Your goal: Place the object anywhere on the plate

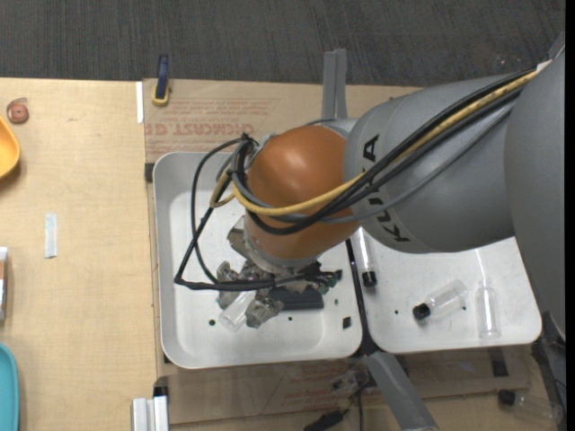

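Orange band (301,182) and grey casing of the arm (449,169) cover much of the view. The arm comes in from the right, passes above the right bin (404,335) and bends down over the left bin (180,339). Its wrist points almost straight down at the bin floor, so we see it from above. Black and yellow cables (202,214) loop out from the band on the left side and trail back along the arm.

Below the wrist, the claw (259,302) sits low over the near middle of the left bin, a cluster of dark and metal parts. We cannot tell whether it is wide or narrow, since the wrist hides most of it.

A small clear piece (234,310) lies right at the claw's left near edge, touching it or just beside it. It seems to be the object of the task. We cannot tell whether it is held or merely resting on the bin floor.

In the right bin, well apart from the claw, lie a clear vial with a black cap (438,302) and, just to its right, a clear tube (487,311).

At the far left of the wooden bench (81,312) we see a teal curved edge (5,389) near us and a yellow-orange one (5,151) further off. Both are cut by the frame and well apart from the bins.
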